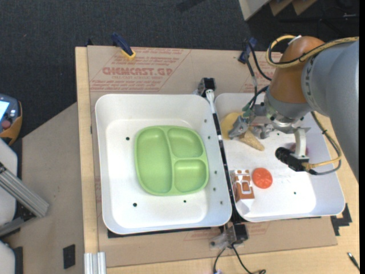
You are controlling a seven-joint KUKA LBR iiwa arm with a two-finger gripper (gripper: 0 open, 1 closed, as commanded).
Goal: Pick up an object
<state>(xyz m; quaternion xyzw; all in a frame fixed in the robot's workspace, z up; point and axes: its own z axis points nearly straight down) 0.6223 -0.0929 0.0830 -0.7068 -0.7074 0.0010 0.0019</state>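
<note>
My gripper (254, 129) is down in the right bin (325, 201), at its upper left part, below the arm's orange band. It looks open, with one fingertip (242, 128) over a pale yellow banana-like object (230, 121) and the other further right. A tan wedge-shaped piece (255, 143) lies just below the gripper, its upper end between the fingers. Nothing is lifted. Nearer the front of the bin lie an orange round object (262, 177) and a brown-and-white waffle-like piece (243, 185).
The left bin (114, 153) holds a green divided plate (170, 160). A black cable end (290, 158) hangs off the wrist over the right bin's middle. The arm's grey body covers the bin's upper right. Clamps sit on the board's far edge.
</note>
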